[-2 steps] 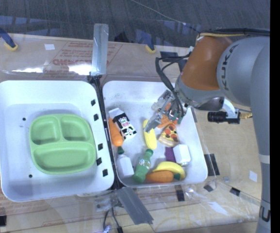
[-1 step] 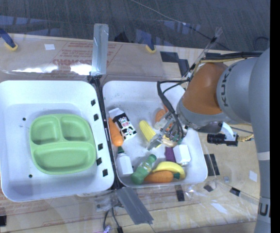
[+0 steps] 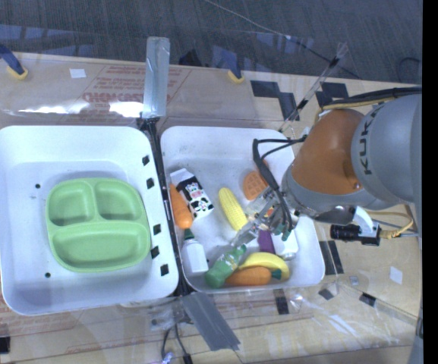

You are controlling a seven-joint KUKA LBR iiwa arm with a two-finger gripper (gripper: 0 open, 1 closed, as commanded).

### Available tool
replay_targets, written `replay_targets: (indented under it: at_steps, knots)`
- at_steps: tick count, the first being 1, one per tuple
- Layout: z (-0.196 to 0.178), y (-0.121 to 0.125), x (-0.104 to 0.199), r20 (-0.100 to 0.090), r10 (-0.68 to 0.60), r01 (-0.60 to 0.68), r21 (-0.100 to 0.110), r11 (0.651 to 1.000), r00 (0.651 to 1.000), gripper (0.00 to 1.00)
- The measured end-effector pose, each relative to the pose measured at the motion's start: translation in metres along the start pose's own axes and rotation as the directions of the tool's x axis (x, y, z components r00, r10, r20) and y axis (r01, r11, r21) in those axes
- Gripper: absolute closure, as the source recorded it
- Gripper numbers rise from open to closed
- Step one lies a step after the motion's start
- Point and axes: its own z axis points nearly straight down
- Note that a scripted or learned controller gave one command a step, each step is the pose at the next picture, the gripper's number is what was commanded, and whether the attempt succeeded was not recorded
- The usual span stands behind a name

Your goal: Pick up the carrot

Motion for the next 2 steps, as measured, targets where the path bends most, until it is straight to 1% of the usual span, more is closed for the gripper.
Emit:
replay_targets:
  at_steps: [1, 2]
  knots:
    - [0.018, 0.009, -0.058, 0.001, 0.076, -0.076, 0.0, 0.997, 0.997, 0.0]
    - [0.007, 0.011, -0.059, 0.003, 0.068, -0.068, -0.002, 0.998, 0.998, 1.0]
